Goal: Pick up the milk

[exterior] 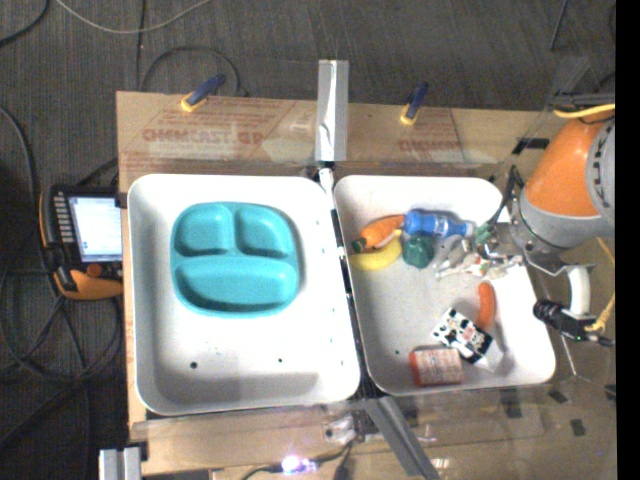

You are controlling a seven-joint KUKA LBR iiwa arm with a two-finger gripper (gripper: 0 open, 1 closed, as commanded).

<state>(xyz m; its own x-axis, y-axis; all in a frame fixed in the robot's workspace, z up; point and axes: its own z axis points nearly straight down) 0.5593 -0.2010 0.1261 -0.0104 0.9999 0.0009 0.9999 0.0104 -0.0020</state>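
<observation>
Milk [466,334]: small carton w/ black-and-white patches, lying flat in the right bin [395,313], near-right part of the floor, tilted diagonally. Nothing is gripping it; it sits well below the gripper.

Just beside it, lower left: reddish-brown can [437,366] on its side, close to or touching the carton's corner. Just above and to the right: small orange-red sausage [487,303], upright-ish in view, a narrow gap from the milk.

Farther up, by the bin's far-left area, a cluster: banana [375,258] w/ a carrot [380,231] lying over its top edge, a green item [417,251] next to them, and a blue bottle [432,224] on its side, cap end pointing right.

Gripper [468,255] is low over the bin, right of the green item and bottle, above the sausage. Jaw state: can't tell, metal parts blur together. Arm [565,193] comes in from the right, orange band over the bin's right rim.

Left bin [240,363] holds a teal divided tray [237,258], 3 compartments. Both bins rest on a board [250,133] held w/ two clamps [203,91]. A pendant [85,238] w/ a lit screen lies left of the board.
</observation>
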